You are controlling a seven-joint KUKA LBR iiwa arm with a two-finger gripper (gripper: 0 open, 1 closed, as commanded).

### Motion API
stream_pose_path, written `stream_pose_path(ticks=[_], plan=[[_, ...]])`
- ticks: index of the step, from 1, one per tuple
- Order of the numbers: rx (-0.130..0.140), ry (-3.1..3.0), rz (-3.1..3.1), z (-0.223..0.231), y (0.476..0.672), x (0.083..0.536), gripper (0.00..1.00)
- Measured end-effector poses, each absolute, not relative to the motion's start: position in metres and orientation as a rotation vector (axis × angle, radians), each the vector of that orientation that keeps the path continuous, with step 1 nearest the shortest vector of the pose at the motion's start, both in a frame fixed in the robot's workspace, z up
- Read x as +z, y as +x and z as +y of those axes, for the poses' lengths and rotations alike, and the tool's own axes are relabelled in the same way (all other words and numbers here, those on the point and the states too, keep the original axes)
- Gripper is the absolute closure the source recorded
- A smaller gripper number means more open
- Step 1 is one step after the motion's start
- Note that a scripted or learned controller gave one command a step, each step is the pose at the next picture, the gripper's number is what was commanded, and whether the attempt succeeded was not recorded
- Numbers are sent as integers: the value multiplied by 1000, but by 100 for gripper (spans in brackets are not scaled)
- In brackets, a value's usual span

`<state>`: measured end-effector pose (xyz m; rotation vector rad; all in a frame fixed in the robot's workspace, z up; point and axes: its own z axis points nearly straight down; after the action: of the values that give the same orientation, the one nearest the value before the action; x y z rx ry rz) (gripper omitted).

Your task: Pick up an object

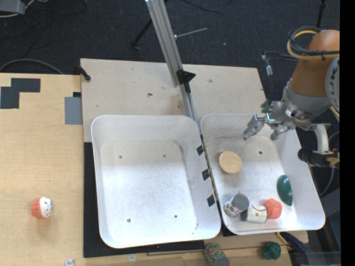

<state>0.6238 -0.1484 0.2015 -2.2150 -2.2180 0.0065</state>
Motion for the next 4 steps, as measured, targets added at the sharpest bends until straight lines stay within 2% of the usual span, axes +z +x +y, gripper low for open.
stream_pose_path(ticks=[1, 3, 4], plan=[[3, -2217, -2222, -148, 625, 204, 0], [6, -2216, -2219, -140, 621, 97, 0], [3, -2220, -2218, -141, 621, 110, 100]])
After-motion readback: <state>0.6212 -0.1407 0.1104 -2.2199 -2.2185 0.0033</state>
